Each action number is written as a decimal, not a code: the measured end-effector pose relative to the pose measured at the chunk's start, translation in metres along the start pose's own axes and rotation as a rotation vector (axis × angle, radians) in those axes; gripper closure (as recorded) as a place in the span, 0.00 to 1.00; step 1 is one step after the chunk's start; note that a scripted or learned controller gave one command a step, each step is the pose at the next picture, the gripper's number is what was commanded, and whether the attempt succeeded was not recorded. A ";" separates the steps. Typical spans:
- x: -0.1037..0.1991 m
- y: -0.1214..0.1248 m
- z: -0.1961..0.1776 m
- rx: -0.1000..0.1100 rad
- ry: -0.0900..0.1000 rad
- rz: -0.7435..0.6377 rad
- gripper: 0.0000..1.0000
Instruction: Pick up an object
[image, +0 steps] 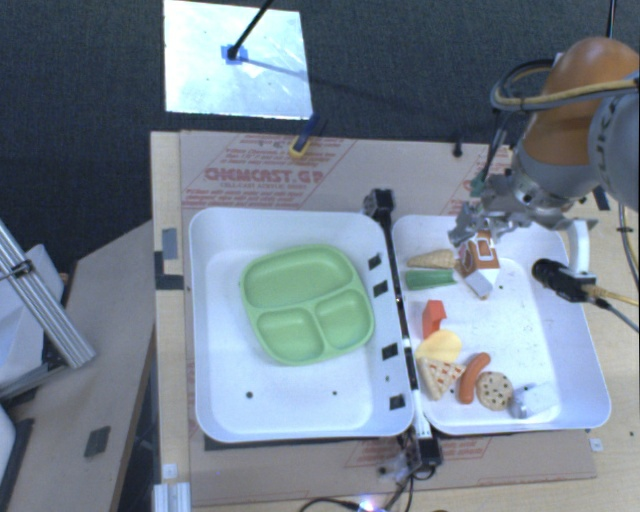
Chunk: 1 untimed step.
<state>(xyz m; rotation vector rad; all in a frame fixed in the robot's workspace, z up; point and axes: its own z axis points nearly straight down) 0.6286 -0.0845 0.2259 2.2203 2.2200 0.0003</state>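
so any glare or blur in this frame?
Camera view: hard glare on the shiny sheet at top, washing it near white; arm's orange band slightly soft; both white bins evenly lit, food items sharp, shadows faint.

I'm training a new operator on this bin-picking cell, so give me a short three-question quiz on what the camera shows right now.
1. True or false: the green divided plate lies in the left bin.
2. Multiple choice: which item lies nearest the gripper? A) the round cookie B) the small orange and white carton C) the sausage
3. Fill in: beside the green stick, on its far side, lies a pale ____.

Key: 1 true; 2 B; 3 cone.
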 end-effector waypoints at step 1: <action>0.007 -0.004 0.008 0.000 0.000 -0.004 1.00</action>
